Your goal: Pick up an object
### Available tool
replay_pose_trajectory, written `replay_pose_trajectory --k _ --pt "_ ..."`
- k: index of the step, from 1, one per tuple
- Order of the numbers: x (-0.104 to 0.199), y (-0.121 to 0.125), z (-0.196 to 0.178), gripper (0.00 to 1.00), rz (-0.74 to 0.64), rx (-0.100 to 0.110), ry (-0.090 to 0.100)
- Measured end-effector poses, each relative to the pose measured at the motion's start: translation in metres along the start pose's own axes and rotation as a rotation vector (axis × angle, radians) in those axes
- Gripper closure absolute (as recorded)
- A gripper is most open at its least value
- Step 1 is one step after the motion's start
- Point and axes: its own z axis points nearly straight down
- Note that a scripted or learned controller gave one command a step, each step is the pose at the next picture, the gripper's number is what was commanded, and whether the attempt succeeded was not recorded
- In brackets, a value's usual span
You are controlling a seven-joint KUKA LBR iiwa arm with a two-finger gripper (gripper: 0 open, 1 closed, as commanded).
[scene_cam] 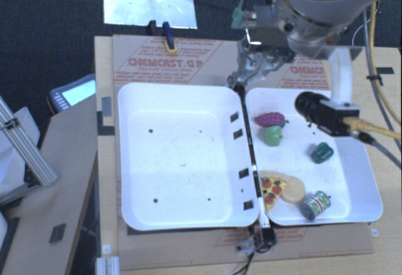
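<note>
Fingers' state unclear; gripper (242,82) above rim (between 2 bins (182,154)); 5 objects.

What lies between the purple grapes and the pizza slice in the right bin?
A green apple lies just below the grapes; bare bin floor then runs to the pizza slice, in the camera view.

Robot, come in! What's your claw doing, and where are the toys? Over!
Claw up at the bins' far edge, grip unclear. Grapes, green apple, pizza slice, can all lying in right bin. Nothing between claw and toys.
</note>
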Motion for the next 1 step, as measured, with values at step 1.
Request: replay_pose_trajectory --k 1 --pt "0.0506 0.0150 0.0759 1.00 -0.003 0.012 -0.005"
